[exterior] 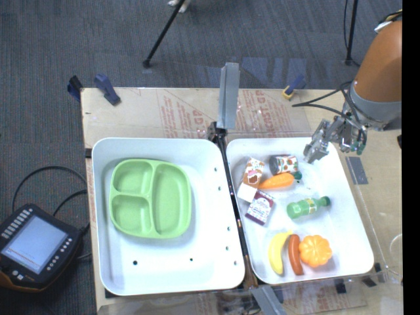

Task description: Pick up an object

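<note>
left bin point(105, 176): green tray point(151, 197), far left of the hand
right bin point(351, 195): can point(283, 164), carrot point(277, 182), bottle point(306, 207), just left and below
gripper point(316, 151): fingers apart, empty, over the bin's upper right
step: approach; next, descend onto one item and close

Plywood surface point(164, 113) carries two white bins side by side: left bin point(210, 195), right bin point(348, 195). Blue clamp point(106, 88) at back-left edge.

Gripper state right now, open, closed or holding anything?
Gripper: cannot be told whether open or closed; nothing seen held. It hangs over the right bin's upper right corner, beside the small can.
</note>
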Motion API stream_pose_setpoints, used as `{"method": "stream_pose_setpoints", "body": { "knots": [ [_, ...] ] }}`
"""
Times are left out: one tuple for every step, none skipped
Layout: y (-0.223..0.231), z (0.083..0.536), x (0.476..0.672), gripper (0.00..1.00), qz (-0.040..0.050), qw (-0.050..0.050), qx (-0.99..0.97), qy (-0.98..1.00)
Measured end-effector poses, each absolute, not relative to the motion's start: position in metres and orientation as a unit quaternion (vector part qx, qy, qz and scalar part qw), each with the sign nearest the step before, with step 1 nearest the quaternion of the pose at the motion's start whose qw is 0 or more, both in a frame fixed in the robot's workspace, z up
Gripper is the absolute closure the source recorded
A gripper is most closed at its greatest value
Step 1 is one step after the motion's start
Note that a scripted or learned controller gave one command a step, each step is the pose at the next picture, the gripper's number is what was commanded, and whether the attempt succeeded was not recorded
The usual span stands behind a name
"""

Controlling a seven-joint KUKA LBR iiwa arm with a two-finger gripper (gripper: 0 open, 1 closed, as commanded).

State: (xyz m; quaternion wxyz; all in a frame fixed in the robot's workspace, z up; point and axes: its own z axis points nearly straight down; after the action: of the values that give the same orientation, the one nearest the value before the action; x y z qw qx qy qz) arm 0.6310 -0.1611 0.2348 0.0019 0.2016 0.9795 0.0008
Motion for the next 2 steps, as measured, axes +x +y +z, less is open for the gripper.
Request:
{"method": "stream_pose_setpoints", "body": {
  "knots": [
    [-0.1607, 0.2447, 0.6321, 1.00, 0.0019, 0.003, 0.203, 0.979],
    [-0.1610, 0.2446, 0.6320, 0.00, 0.0019, 0.003, 0.203, 0.979]
  ]
}}
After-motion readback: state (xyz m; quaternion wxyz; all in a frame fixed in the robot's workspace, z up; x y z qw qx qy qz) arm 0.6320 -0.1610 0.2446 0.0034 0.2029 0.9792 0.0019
